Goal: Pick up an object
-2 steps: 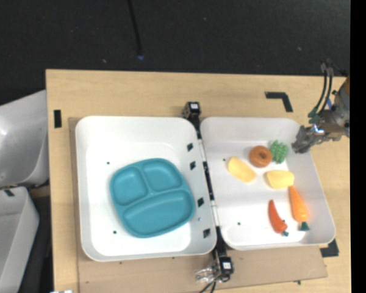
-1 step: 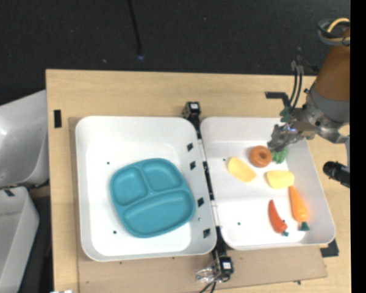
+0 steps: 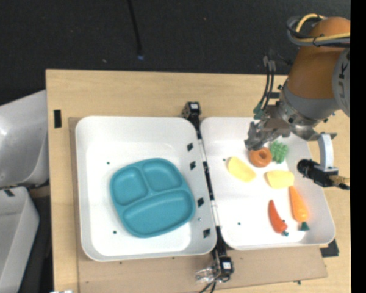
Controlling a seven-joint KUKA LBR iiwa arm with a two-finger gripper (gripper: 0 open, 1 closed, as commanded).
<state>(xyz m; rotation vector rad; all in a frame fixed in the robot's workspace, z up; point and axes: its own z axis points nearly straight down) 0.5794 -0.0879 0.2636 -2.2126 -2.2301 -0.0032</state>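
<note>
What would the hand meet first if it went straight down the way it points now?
Probably the orange round piece: the hand hangs just above it in the right bin, with the green piece beside. Depth is unclear from this slanted view.

No text, label, brand or number can be read on anything in this view
</note>
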